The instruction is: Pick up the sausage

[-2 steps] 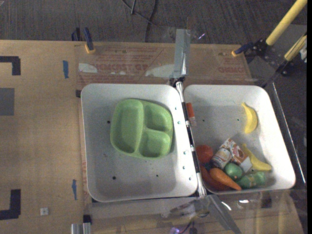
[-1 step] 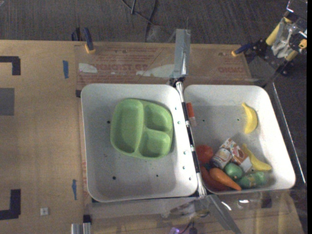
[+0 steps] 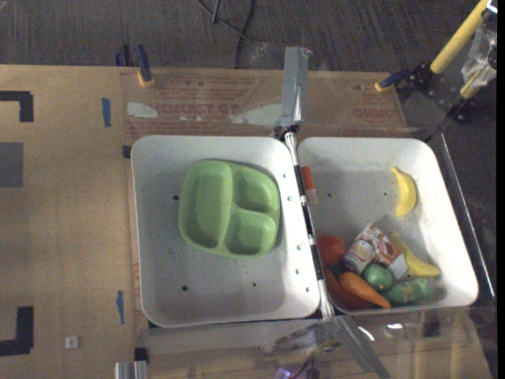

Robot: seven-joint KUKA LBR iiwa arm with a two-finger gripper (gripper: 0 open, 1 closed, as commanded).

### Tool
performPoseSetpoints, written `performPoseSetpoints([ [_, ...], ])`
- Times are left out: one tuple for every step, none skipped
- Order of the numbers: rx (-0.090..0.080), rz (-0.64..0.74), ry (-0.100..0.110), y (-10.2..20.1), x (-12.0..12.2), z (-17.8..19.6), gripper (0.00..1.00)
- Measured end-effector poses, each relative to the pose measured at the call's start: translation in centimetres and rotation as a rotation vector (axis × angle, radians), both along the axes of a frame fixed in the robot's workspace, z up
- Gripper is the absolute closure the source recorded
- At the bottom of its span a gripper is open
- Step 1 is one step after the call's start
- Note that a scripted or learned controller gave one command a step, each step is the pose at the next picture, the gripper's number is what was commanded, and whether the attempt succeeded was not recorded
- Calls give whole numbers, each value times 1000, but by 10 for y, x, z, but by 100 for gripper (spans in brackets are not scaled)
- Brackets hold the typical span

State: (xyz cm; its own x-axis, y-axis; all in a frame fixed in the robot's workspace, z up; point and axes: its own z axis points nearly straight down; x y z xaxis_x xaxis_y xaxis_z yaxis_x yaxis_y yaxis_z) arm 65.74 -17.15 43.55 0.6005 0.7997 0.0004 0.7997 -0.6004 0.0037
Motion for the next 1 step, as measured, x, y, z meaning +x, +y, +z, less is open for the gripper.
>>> performPoseSetpoints([
  [1,274,4,12,-2,0,100],
])
